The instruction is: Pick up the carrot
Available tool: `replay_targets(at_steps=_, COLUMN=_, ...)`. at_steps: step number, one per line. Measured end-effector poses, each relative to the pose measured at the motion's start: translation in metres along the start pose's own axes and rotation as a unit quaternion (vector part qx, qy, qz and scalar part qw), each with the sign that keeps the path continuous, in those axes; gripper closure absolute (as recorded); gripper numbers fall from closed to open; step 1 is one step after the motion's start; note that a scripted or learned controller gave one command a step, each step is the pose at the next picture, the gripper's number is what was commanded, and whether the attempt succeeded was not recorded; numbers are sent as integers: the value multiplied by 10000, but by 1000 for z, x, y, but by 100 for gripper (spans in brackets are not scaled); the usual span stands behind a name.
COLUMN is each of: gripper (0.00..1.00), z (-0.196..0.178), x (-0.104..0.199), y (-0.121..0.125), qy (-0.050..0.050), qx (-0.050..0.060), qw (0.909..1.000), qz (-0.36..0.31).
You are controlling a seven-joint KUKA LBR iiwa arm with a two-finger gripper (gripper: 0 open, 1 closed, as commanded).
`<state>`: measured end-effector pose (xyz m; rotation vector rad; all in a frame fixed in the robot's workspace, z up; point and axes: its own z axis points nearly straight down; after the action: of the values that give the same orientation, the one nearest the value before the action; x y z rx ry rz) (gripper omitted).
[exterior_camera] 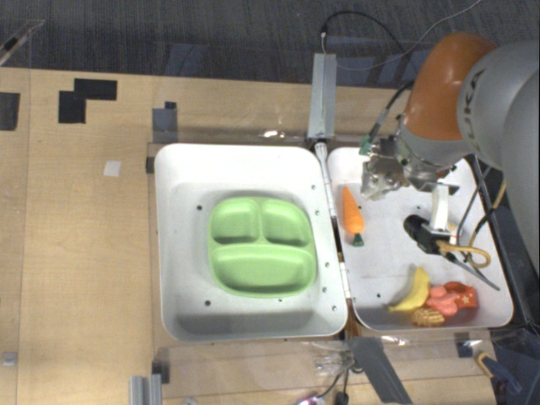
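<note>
Where the carrot [352, 212] lies: on the floor of the right bin [388, 260], close along that bin's left wall, in the half farther from the camera.
Carrot, attitude: flat, lengthwise along the wall; the orange body points toward the far end and the dark green stub toward the near end.
Carrot, contact: nothing touches it; it is not in the claw.
Claw [377, 182]: over the right bin, just to the right of the carrot's far end and apart from it.
Claw, state: cannot tell whether it is released or clenched; the view is too small and too cluttered at that spot.
Arm [498, 99]: grey, reaching in from the right over the far right corner of the right bin, with the orange band [443, 83] above the wrist.
Right bin, other contents: a banana [413, 290], a red toy [454, 299] and a small tan item [429, 316], grouped at the near right corner, well apart from the carrot. The banana touches or nearly touches the red toy; the tan item lies just below both.
Left bin [181, 226]: holds a green divided plate [260, 245], lying flat near the middle.
Bins, relation: side by side, with their inner walls meeting.
Bench [76, 251]: pale wood, with black patches [84, 98] at its far left.
</note>
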<state>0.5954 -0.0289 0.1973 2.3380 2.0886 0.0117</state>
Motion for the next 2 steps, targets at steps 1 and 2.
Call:
replay_targets(at_steps=1, gripper=100, z=12, x=7, y=54, qy=-3, qx=23, qw=9985, qz=-555)
replay_targets(at_steps=2, gripper=0, z=12, x=7, y=54, qy=-3, qx=22, qw=9984, qz=-557)
